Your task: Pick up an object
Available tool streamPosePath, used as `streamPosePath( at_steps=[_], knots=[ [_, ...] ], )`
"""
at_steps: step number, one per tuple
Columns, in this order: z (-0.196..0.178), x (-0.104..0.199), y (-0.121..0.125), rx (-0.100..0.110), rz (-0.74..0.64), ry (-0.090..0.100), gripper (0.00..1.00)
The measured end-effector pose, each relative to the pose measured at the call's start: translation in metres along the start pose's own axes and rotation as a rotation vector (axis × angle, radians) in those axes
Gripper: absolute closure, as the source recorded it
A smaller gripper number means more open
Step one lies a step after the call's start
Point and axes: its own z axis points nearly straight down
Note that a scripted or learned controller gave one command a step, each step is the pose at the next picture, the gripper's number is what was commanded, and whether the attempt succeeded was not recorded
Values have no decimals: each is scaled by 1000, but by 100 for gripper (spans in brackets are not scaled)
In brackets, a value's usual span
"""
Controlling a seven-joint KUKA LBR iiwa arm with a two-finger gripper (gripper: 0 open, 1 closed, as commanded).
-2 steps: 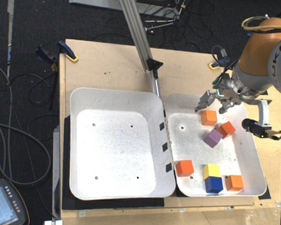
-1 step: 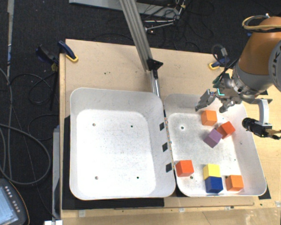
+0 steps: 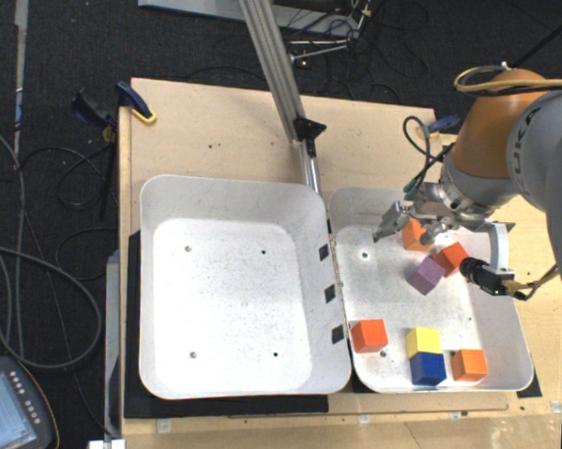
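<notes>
Four small blocks line the right white bin's near edge: an orange cube, a yellow cube touching a blue cube, another orange cube. Farther in, a purple cube sits tilted, corner toward the camera. Beyond it, two orange blocks lie partly hidden under the gripper; I cannot tell whether its fingers are open or closed

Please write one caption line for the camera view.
KUKA arm's gripper hovers among blocks in right bin, near purple block.
</notes>
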Motion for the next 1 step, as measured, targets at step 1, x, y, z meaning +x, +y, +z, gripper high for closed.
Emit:
streamPosePath(
  at_steps=[1],
  knots=[
    [54,1,-1,-1,0,0,0]
  ],
)
